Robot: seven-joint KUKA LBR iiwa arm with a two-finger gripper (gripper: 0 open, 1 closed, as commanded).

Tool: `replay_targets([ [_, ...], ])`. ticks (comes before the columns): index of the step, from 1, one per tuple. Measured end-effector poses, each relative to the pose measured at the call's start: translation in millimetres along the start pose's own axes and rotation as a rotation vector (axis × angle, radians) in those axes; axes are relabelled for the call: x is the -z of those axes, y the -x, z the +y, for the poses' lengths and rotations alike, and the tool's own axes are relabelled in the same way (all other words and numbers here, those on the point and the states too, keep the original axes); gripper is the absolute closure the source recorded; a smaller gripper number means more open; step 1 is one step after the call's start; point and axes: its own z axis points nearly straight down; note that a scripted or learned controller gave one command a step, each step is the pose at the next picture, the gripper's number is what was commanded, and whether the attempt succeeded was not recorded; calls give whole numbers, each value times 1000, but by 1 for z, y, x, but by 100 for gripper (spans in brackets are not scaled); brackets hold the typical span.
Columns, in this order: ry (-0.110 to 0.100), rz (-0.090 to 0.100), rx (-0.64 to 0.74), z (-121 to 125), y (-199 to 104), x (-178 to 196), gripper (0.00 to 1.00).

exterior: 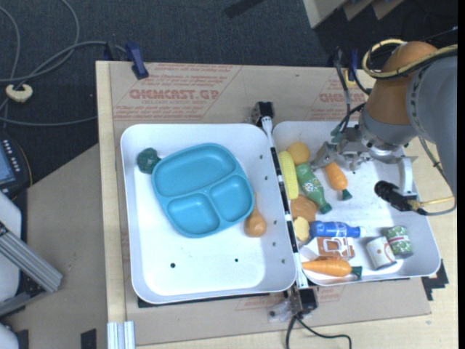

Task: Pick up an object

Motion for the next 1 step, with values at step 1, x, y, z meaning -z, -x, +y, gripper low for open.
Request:
replay_targets([
  [1,-3,0,-4,-3,2,10,100],
])
